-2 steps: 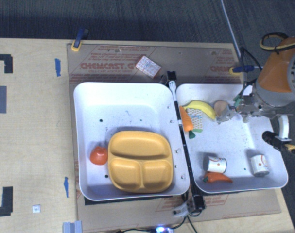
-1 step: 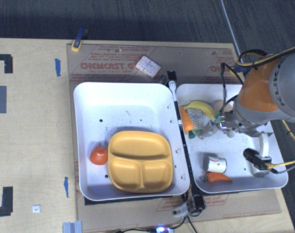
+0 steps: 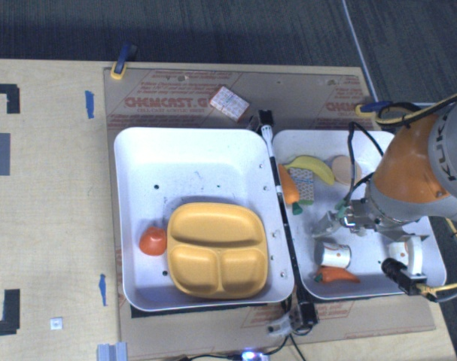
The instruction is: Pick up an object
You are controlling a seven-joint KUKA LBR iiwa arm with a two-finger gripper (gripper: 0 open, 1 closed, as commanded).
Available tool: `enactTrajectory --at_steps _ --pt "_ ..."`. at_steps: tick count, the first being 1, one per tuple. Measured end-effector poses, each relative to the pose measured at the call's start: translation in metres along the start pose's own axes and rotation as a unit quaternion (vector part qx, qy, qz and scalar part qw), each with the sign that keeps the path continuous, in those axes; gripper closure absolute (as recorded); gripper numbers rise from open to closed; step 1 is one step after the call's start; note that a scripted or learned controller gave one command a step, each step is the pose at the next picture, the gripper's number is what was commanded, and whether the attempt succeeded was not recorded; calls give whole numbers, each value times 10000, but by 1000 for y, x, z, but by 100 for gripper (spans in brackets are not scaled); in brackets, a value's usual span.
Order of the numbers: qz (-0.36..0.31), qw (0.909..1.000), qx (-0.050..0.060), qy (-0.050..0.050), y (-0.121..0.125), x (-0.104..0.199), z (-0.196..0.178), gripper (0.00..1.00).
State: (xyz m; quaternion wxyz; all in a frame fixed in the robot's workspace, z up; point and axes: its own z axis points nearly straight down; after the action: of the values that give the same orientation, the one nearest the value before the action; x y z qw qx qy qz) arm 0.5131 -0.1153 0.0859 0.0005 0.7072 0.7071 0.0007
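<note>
The gripper is lowered into the right bin, a white cup at its six o'clock; jaw state cannot be told.

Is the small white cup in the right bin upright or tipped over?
Tipped. The white cup lies on its side on the right bin floor, just above the carrot, its round end facing the camera's left.

The grey arm reaches in from the right, claw pointing left.
</note>
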Motion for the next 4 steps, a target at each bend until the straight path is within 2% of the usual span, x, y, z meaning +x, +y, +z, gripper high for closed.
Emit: enactTrajectory --at_steps 1,2,3,4 --pt "0 10000 -13 -2 -32 20 0 0" --pt "-1 10000 -38 -2 -31 21 -10 100" --pt "-8 10000 0 1 -32 94 -99 100" --pt "-5 10000 1 0 -32 93 -99 0"
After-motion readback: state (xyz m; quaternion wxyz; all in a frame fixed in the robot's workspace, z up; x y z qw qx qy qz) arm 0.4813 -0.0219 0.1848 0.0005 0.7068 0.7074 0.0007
